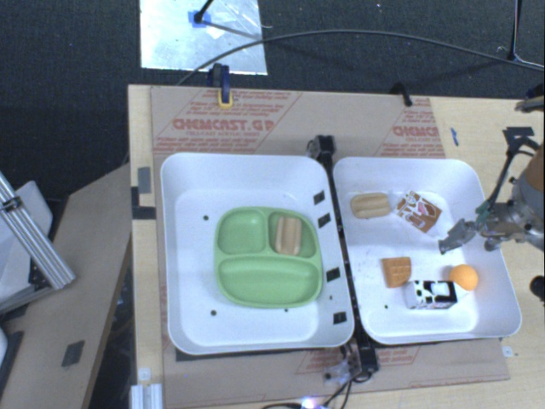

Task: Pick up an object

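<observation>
Two white bins sit side by side on the bench. In the left bin (183, 228) we see a green divided plate (268, 258) with a tan bread-like piece (288, 234) in its upper right compartment. In the right bin (477, 228) we count five things: a hot dog bun (370, 205) at eleven o'clock, a red-and-white packet (419, 211) just beside it at twelve, a square cracker (396, 271) near the middle, a black-and-white carton (433, 295) at six, and an orange ball (463, 277) touching the carton at its upper right. The gripper (460, 234) hangs at three o'clock, above the ball, grasping nothing; we cannot tell how wide it stands.
</observation>
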Available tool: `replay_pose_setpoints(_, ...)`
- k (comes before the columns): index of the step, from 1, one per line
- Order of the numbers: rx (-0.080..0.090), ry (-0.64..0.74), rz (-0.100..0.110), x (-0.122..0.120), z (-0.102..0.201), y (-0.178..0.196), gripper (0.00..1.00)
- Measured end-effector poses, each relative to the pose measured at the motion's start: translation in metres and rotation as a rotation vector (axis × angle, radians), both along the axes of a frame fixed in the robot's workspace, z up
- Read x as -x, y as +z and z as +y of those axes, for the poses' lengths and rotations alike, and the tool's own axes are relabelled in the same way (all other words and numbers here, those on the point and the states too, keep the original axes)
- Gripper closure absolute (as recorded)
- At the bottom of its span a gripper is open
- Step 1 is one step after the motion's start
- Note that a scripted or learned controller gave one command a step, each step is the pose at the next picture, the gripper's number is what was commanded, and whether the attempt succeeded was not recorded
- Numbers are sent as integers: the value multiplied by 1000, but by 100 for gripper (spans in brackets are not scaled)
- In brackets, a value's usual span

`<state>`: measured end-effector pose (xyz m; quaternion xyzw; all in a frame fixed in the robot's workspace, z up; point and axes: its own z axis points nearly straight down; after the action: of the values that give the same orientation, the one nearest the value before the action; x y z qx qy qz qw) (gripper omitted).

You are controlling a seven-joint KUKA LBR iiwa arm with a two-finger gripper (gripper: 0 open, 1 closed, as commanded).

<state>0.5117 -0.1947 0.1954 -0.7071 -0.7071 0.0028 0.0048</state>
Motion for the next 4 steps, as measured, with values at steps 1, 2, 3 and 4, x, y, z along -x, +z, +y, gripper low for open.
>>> replay_pose_setpoints(1, 3, 4, -12, -3, 0, 6, 0)
replay_pose_setpoints(2, 2, 2, -9, -10, 4, -38, 0)
replay_pose_setpoints(3, 1, 1, -8, -6, 9, -82, 0)
replay_pose_setpoints(4, 2, 1, -10, -7, 10, -112, 0)
